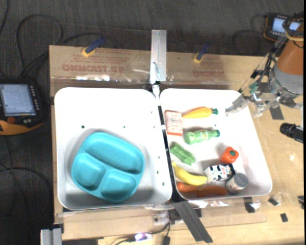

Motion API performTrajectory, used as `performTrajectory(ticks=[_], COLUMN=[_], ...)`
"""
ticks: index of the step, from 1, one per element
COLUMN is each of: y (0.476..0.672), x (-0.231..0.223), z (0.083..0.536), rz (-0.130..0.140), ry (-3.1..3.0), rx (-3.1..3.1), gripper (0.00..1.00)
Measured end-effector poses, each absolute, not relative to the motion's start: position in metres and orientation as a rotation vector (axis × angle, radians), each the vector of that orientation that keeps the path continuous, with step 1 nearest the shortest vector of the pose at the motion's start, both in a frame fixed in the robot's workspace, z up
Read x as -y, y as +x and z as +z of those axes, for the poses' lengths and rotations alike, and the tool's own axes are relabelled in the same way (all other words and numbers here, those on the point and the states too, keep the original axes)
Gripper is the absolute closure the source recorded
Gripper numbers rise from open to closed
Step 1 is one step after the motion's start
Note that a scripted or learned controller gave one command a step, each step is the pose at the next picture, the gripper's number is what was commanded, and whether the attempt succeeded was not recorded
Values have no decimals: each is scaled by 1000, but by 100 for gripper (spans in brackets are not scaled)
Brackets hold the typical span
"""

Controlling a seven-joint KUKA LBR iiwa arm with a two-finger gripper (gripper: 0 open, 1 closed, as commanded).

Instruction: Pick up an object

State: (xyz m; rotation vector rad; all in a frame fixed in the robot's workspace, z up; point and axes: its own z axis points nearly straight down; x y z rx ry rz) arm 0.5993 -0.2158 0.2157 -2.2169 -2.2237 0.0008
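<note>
While toys are lying heaped along the right bin's [255,137] near edge, hovering at its far right corner: gripper [233,107], jaw state impossible to tell, seemingly lining up on the carrot [200,112] nearby.

Left bin [66,137] holds a divided tray [108,166]. Right bin [255,147] holds a carrot [200,112] at the back, a bottle [201,136] before it, a banana [187,176] near the front, a can [236,182] right of it.
</note>
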Motion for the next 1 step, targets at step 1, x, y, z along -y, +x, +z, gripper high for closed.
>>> performTrajectory(ticks=[1], y=[597], x=[173], z=[114], rz=[-1], ry=[-2002], rx=[2422], gripper=[0])
